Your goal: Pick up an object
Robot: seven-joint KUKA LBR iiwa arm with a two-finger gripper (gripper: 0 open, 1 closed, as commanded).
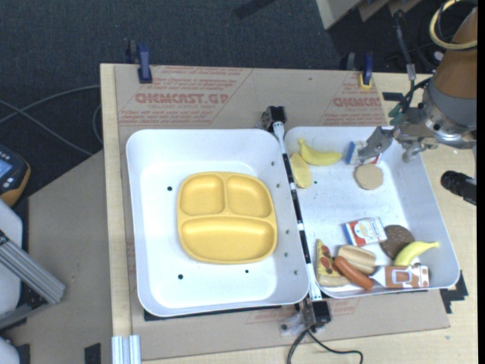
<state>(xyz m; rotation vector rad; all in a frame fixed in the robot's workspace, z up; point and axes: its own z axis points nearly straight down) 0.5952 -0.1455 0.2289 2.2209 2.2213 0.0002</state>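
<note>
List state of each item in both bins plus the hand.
yellow divided plate: flat, upright, in the left bin
banana: lying at the right bin's far-left corner
round cookie: flat, just below the hand
hot dog: lying in the near clutter
small banana: resting on that clutter
hand: over the right bin, nothing visibly held

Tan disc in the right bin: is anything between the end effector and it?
Nothing visible. The end effector hangs just above and beside the tan disc, with bare bin floor around the disc. The banana lies to the left, apart from it, outside that gap.
</note>
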